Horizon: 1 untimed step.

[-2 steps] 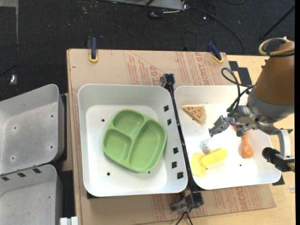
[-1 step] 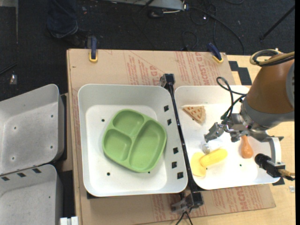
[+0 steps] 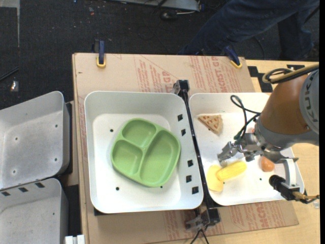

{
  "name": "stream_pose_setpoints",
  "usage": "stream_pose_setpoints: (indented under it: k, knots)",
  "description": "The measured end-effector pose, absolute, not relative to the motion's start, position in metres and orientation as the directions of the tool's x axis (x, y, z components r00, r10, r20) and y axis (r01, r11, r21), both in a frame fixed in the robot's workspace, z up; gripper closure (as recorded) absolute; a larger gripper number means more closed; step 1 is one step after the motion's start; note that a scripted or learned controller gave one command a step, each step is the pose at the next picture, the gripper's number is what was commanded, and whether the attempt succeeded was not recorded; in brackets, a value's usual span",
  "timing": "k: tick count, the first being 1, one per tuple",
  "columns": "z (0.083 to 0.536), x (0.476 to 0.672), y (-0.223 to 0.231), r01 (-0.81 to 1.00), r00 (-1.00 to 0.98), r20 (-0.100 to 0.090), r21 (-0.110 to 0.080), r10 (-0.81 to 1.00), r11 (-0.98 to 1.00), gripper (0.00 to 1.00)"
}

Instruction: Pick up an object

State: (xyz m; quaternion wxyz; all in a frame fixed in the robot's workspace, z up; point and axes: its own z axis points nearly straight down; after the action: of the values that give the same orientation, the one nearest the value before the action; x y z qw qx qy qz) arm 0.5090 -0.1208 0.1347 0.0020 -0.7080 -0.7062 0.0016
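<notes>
Looking down, we see the grey arm's two-finger gripper [image 3: 232, 153] poised directly above a yellow banana-shaped toy [image 3: 230, 171] in the right white bin [image 3: 223, 200]; we cannot tell its opening. A green divided plate [image 3: 145, 151] fills the left bin [image 3: 101, 197].

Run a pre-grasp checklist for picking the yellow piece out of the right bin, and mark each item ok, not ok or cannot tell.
1. Target in view: yellow piece lies in the right bin. Ok.
2. Gripper sits over the target's upper left end. Ok.
3. Finger opening. Cannot tell.
4. Target already held. Cannot tell.
5. Neighbours apart: waffle slice lies well away; orange object lies partly under the arm. Ok.
6. Green divided plate rests in the left bin, out of the way. Ok.
</notes>
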Motion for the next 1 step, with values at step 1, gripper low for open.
stream_pose_setpoints:
  k: [1]
  knots:
    - [0.1476, 0.5103, -0.1202, 1.000, 0.003, 0.000, 0.000, 1.000, -0.003, 1.00]
